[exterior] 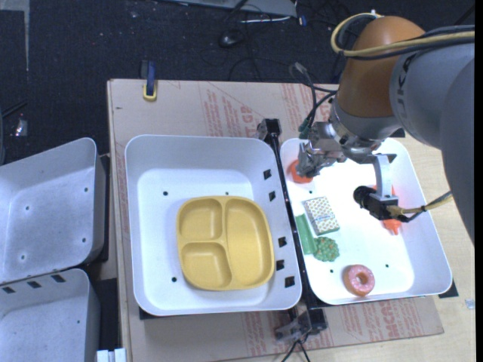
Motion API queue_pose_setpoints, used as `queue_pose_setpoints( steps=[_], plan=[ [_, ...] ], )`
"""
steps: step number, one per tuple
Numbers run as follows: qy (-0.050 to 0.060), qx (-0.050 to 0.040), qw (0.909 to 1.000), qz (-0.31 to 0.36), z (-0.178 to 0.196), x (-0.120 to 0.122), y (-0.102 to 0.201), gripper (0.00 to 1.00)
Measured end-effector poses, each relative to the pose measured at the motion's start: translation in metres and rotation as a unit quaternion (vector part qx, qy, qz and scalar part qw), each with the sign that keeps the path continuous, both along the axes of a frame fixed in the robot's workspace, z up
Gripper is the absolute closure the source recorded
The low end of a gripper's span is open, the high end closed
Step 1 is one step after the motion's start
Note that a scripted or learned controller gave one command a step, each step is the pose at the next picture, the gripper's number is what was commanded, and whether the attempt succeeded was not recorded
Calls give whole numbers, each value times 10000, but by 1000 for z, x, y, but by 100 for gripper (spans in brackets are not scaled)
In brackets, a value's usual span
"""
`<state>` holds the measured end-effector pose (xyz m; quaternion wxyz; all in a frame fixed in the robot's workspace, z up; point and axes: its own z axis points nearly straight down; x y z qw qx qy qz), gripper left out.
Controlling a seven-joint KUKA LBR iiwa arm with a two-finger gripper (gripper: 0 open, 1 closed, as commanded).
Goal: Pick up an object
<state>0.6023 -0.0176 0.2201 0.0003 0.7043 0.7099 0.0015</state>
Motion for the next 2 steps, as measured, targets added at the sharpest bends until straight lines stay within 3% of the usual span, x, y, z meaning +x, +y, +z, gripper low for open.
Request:
queue_pose_setpoints(
  steps=[1, 2],
  plan=[
    [2, 0, 10000, 5, -3, 19, 55, 100],
    [5, 2, 10000, 7, 3, 17, 115, 100]
  ],
)
